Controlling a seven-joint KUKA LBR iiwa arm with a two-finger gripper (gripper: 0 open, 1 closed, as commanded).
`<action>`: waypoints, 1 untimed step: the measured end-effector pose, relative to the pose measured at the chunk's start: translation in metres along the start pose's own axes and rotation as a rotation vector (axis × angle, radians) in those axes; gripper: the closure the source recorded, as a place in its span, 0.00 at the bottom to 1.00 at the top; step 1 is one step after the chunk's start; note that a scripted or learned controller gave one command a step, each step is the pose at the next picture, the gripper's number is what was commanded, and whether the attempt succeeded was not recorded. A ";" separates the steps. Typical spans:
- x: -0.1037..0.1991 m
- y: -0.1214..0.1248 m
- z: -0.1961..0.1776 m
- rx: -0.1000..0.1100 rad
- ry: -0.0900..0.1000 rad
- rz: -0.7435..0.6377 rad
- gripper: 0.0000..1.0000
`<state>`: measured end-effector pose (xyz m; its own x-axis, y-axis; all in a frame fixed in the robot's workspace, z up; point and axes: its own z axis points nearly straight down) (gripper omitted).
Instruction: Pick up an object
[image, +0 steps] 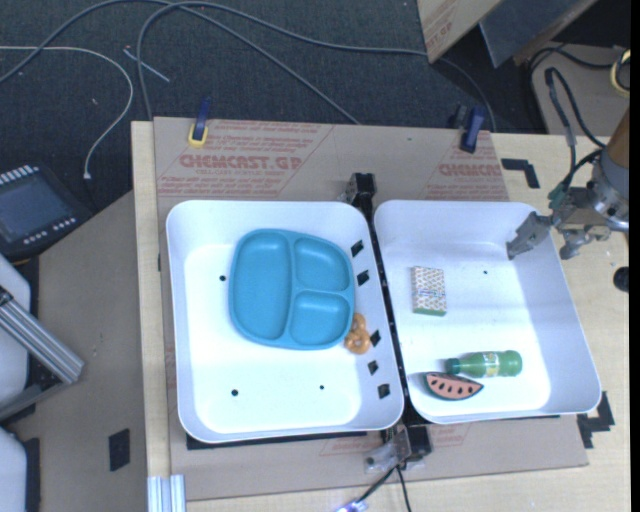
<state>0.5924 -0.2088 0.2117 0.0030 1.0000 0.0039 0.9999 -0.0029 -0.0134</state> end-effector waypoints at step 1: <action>0.001 0.003 -0.008 -0.013 -0.003 -0.003 0.00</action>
<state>0.5955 -0.2084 0.2192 -0.0005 1.0000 0.0006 1.0000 0.0005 -0.0002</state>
